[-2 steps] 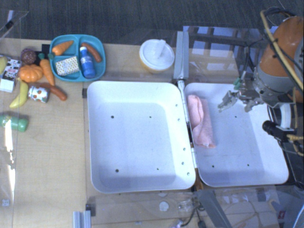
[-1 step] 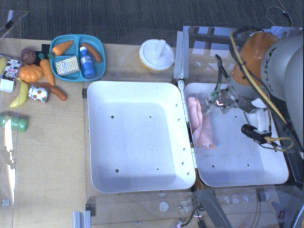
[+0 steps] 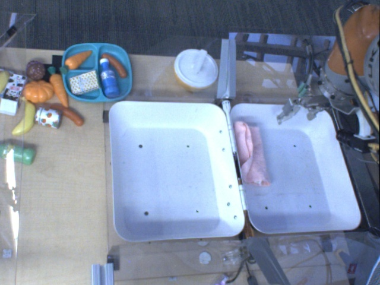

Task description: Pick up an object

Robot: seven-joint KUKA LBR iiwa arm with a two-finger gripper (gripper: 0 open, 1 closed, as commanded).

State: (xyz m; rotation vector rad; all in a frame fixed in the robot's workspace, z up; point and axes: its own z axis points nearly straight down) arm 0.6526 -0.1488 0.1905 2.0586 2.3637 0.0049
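Observation:
A pink, soft-looking folded object (image 3: 252, 154) lies along the left wall of the right bin (image 3: 309, 212). My gripper (image 3: 295, 114) hangs over the bin's far right corner, well apart from the pink object and to its upper right. Its fingers are spread open and hold nothing. The grey arm with its orange band (image 3: 356, 34) comes in from the upper right.
The left bin (image 3: 172, 171) adjoins the right one. Behind it stand a white lidded cup (image 3: 196, 69) and a teal divided plate (image 3: 97, 72) of toy food. More toy food (image 3: 41, 103) lies on the bench at the far left.

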